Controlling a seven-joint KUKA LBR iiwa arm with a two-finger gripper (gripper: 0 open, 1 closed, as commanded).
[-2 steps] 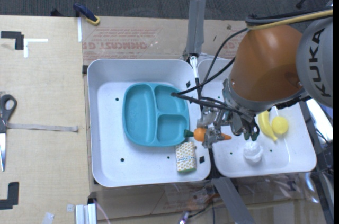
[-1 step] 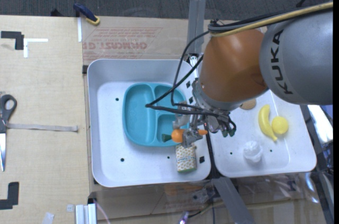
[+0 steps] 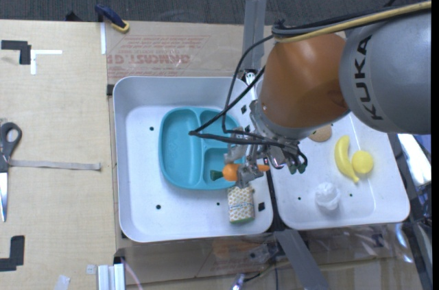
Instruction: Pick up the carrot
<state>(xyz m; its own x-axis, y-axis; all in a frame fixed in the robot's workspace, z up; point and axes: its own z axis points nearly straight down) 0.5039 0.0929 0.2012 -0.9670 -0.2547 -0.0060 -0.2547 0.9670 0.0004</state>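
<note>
Below, tan bench (image 3: 55, 213) bearing two white bins (image 3: 137, 213), scissors (image 3: 7, 158).

You'll see the gripper (image 3: 241, 168) low over the left bin (image 3: 137, 213), right at the carrot (image 3: 229, 173) on the teal divided plate (image 3: 180, 151) — a small bottle (image 3: 241, 203) just near of it. In the right bin (image 3: 384, 206): banana (image 3: 343, 158), lemon (image 3: 363, 162).

Orange carrot (image 3: 230, 173) on teal tray (image 3: 182, 151); yellow banana (image 3: 343, 158) in white bin (image 3: 384, 206).
</note>
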